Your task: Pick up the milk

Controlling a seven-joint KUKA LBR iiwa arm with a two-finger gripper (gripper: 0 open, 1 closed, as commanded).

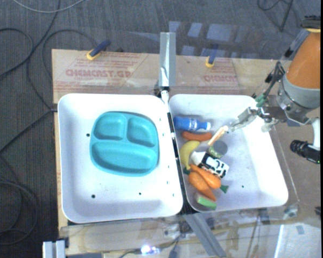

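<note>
The milk (213, 165) is a small white carton with black patches. It lies in the left part of the right bin (258, 181), between a banana and some carrots. My gripper (220, 137) reaches in from the right at a slant, with its tip just above and slightly right of the milk. I see nothing held in it. The orange-banded arm (304, 63) stands over the bin's far right corner.
A blue bottle (192, 124), an orange piece (197, 136), a banana (187, 148), carrots (203, 180) and a green item (206, 201) crowd the right bin's left side. A blue sectioned plate (125, 143) lies in the left bin (75, 198).
</note>
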